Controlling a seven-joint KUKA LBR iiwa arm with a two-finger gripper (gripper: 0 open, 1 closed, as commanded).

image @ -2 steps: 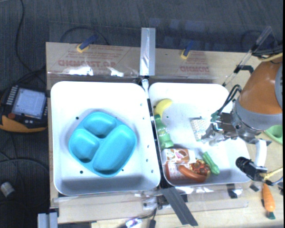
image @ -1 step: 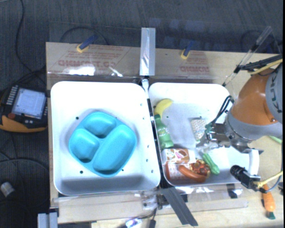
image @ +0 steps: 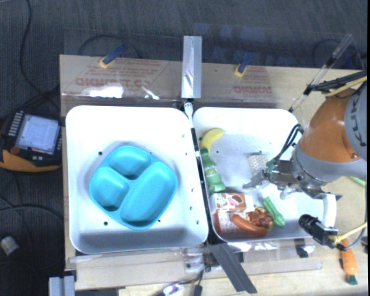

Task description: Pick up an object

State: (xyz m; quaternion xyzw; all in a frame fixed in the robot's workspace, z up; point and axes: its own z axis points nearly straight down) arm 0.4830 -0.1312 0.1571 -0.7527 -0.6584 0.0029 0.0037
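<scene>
White bins sit side by side on the tabletop (image: 80,73), so things can go from one to the other. The left bin (image: 80,165) holds a blue tray (image: 132,185) with three dips. It lies flat in the middle, out of the arm's way.

The right bin (image: 277,119) holds the things to pick. A yellow banana (image: 211,137) lies at about 10 o'clock in that bin. A green bottle (image: 211,173) lies just below it, along the left wall. A food pack (image: 240,214) with red and brown on it lies at about 7 o'clock, near the front wall. A green stick (image: 272,211) lies just beside the pack, on its right. They all lie loose, each one with some room around it.

The grey and orange arm (image: 330,140) comes in from 3 o'clock. Its end effector (image: 268,179) hangs low over the middle of the right bin, near the green stick and the pack. I cannot tell if it is grasping anything. I think it is low because it is trying for one of those things.
</scene>
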